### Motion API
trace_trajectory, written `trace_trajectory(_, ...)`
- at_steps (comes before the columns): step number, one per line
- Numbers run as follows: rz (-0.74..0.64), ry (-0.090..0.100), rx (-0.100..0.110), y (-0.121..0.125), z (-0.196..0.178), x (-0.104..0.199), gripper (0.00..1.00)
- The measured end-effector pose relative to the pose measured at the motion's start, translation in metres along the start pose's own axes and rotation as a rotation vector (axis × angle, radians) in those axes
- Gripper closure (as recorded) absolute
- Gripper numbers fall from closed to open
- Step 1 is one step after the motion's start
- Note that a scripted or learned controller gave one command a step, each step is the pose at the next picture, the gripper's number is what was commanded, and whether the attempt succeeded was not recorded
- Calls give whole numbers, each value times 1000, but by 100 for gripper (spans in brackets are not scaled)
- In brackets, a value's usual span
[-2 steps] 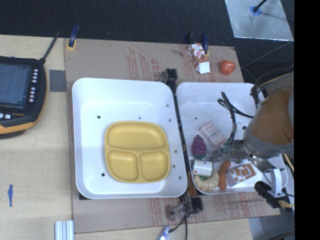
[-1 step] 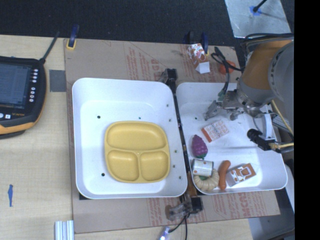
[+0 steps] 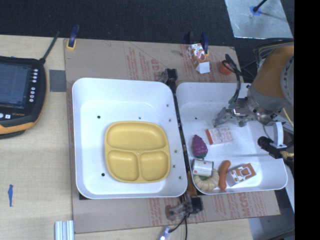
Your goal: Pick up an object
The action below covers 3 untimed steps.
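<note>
Donut [image 3: 205, 184] frontmost; gripper [image 3: 223, 117] low over right bin [image 3: 260, 184], above card [image 3: 219, 135].

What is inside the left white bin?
The left bin holds a yellow compartment tray, its three sections bare. The bin floor beneath the tray is covered.

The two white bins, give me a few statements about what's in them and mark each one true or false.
1. The yellow divided tray lies in the left bin. True.
2. The purple fruit lies in the left bin. False: it is in the right bin, near the wall between the bins.
3. The orange sausage lies beside the ring-shaped pastry. True.
4. The small snack packet is held off the bin floor. False: it lies flat there, below the gripper.
</note>
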<state>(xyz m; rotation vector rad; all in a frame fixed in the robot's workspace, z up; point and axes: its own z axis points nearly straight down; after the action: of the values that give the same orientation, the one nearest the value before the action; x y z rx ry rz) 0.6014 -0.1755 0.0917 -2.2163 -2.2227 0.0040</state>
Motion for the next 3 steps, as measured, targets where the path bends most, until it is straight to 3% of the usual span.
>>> trace_trajectory(1, -3, 1, 1, 0, -11, 0, 100)
trace_trajectory(2, -3, 0, -1, -64, -73, 50, 100)
trace_trajectory(3, -4, 1, 1, -93, -100, 98, 100)
